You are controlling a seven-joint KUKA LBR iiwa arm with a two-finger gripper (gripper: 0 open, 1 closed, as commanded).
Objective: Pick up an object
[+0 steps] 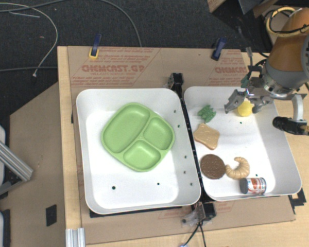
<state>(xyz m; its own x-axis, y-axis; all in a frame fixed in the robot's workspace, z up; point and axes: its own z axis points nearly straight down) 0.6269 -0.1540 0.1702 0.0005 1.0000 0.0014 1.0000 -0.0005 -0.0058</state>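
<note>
Camera view from my end, going left to right: the left bin (87, 153) has just the green divided plate (138, 136) in it, three compartments, sitting tilted roughly in the middle, well off to the left of the jaws.

Right bin (278, 153) is where everything else is. Closest to the divider there's a little green leafy-looking thing (207, 113), just left of the jaws and a touch lower. Below that a tan slice of toast (206, 136), then a round dark brown patty or cookie (212, 166), can't tell which. Next to it, touching or nearly so, a tan croissant (239, 168) curled like a C. Right below the croissant a small can (254, 185) lying on its side near the bin's front edge, white and red label with a silver end. All of those are below the jaws and apart from them.

Now the bit that matters: the gripper (243, 103) is down at the top of the right bin, with a small yellow object (244, 108) sitting right between its fingers (232, 104). It's rounded, bright yellow, kind of lemon-ish, but it's partly covered so I won't swear to the shape. The jaws look closed around it, one dark finger on either side. I can't tell from this angle whether it's lifted off the bin floor or resting on it.

The grey arm (288, 50) with its orange band comes in from the upper right.
</note>
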